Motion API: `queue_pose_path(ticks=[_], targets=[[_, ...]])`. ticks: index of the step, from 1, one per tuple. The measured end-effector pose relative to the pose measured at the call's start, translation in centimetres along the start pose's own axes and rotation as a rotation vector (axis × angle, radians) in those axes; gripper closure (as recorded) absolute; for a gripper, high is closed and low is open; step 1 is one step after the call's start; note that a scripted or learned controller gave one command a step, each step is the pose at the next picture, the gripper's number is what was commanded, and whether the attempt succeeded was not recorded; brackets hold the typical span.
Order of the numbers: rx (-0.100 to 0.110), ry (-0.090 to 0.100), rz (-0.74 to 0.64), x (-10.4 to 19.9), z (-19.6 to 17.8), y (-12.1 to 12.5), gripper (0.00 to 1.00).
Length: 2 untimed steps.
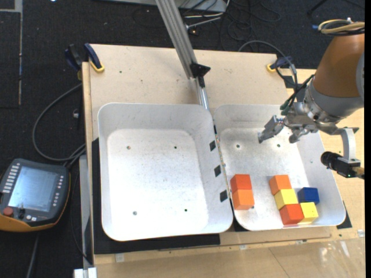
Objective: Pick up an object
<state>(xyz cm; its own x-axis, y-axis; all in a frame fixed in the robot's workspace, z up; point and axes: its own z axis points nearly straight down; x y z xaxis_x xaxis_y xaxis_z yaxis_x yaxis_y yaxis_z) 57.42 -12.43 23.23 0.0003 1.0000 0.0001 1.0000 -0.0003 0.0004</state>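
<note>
Bright, even light — soft shadows.

White bins [116, 126]; orange, yellow, blue blocks [293, 200]

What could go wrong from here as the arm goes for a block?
1. The claw hangs over the far part of the right bin, well away from the blocks, so a straight drop would likely close on nothing.
2. The yellow block, blue block and their neighbours sit tightly packed; a grab there might jam or knock them.
3. The lone orange block lies near the bin's left wall, so a finger could clip the rim.
</note>
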Motion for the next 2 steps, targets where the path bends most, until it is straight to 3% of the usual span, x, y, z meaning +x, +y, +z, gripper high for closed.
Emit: queue_pose_path(ticks=[1, 2], targets=[[0.004, -0.001, 0.002, -4.7, 11.3, 5.1, 0.00], [-0.002, -0.003, -0.002, -6.6, 13.9, 8.2, 0.00]])
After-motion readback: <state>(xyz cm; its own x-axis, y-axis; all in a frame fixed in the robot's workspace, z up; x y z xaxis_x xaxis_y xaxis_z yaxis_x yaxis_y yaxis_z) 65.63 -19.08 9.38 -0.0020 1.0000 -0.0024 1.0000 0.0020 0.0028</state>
